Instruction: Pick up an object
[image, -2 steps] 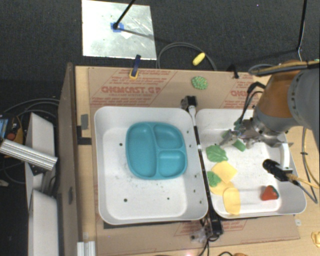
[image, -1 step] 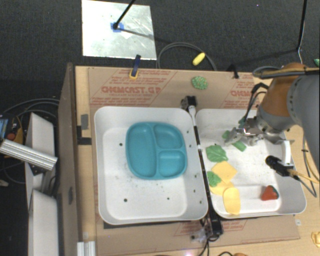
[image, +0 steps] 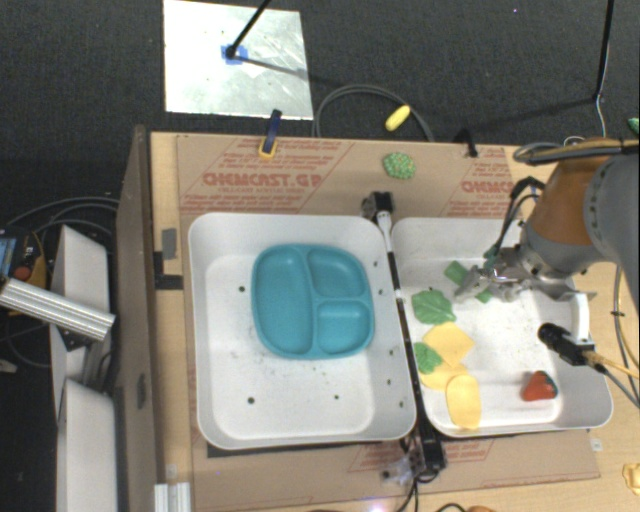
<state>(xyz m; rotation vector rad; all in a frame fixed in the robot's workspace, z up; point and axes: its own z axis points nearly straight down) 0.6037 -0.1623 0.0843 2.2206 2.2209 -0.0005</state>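
In right bin (image: 600, 400), green piece (image: 457, 271) beside hand (image: 482, 283)

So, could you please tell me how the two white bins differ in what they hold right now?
The left bin holds one large thing, a blue divided plate; the right bin holds several small pieces: green leaves, yellow pieces and a red piece. The gripper is over the right bin, while nothing reaches over the left bin. Both are shallow, white and sit side by side.
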